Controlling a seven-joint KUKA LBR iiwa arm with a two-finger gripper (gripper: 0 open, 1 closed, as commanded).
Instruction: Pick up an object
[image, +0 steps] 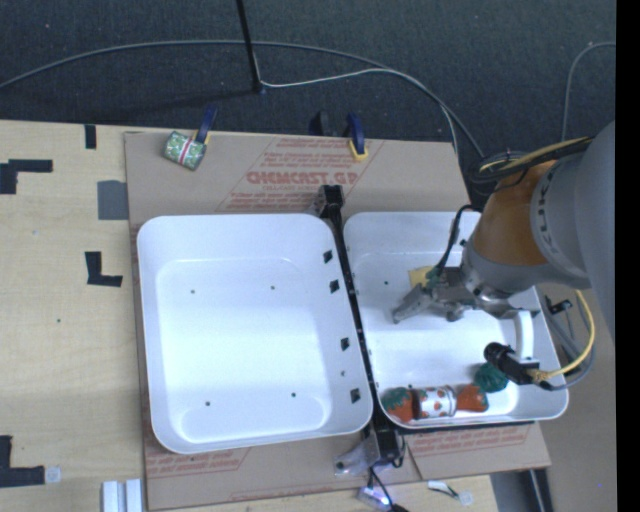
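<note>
A: Where is the arm?

B: It reaches in from the right of the frame, grey with an orange band, and its gripper (412, 300) sits low over the right bin (400, 235), about mid-height in the picture.

A: Are the fingers apart or closed?

B: Two grey fingers (405, 308) point toward the left and look spread a little, but at this size I cannot tell for certain, and I see nothing clearly between them.

A: What is there to pick up?

B: A yellow object (421, 274) lies just above the gripper, partly hidden by it. Along the lower edge of the same bin lie an orange-red piece (400, 405), a small can with a red and white label (436, 402) touching it, another red piece (472, 400) to the can's right, and a dark green thing (489, 377) just above that, near the lower right corner.

A: And the other bin?

B: The left bin (150, 300) stands right beside it, their rims touching along the middle.

A: Anything outside the bins?

B: A small green and white block (184, 150) lies on the worktop (60, 330) at the upper left, well apart from both bins.
</note>
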